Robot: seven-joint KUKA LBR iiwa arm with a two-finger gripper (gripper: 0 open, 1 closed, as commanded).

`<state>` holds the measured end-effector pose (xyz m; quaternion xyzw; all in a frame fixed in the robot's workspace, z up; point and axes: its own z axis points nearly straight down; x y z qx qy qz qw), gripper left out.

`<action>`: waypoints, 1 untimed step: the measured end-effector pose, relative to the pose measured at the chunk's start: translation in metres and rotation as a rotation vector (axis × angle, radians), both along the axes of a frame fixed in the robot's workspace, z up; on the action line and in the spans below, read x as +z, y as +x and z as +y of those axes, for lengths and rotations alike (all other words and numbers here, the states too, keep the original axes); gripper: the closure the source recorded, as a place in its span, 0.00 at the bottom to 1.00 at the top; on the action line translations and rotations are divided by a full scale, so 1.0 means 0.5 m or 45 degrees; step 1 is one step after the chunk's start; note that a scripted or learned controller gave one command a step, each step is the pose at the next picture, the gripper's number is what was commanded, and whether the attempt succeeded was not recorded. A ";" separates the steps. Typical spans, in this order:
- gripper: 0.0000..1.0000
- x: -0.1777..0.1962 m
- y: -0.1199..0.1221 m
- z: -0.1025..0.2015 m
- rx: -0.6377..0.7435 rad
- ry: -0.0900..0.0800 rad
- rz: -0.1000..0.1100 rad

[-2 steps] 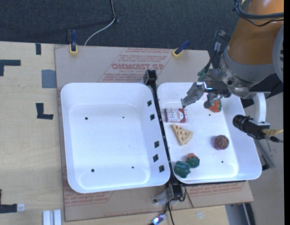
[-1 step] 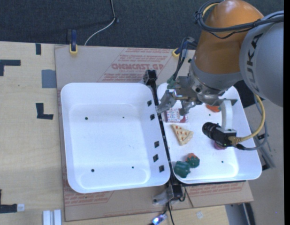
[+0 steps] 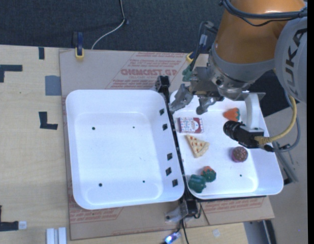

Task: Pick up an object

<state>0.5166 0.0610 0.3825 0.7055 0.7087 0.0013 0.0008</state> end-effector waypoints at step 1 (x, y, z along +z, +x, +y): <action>1.00 -0.040 -0.057 -0.105 -0.011 -0.003 0.008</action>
